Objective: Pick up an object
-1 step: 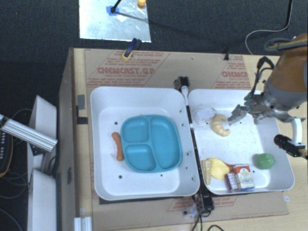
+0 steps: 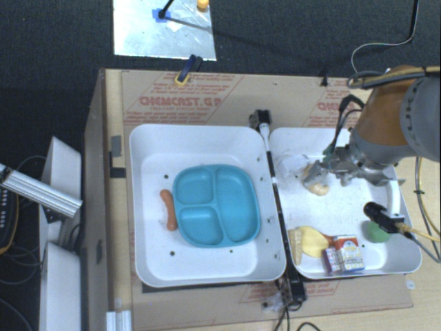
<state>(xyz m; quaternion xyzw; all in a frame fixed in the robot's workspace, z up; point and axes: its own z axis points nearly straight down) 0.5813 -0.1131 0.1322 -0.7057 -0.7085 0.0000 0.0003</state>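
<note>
The gripper point(image 2: 321, 174) sits low in the right bin point(image 2: 406, 257), centre-right of the frame, touching a pale lump point(image 2: 317, 184); its opening cannot be determined. Lower right lie a green object point(image 2: 376, 232), a yellow piece point(image 2: 311, 241) and a small carton point(image 2: 344, 254). The left bin point(image 2: 148, 254) holds a blue tray point(image 2: 215, 205) with a sausage point(image 2: 168, 209) beside it.

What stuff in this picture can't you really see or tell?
- The claw over the right bin: the arm's wrist hides its tips, so its grip on the pale lump is unclear.
- The green thing: a black part of the arm covers its top.
- The small box: its print is too tiny to read.
- The arm: cut off by the picture's right edge.
</note>
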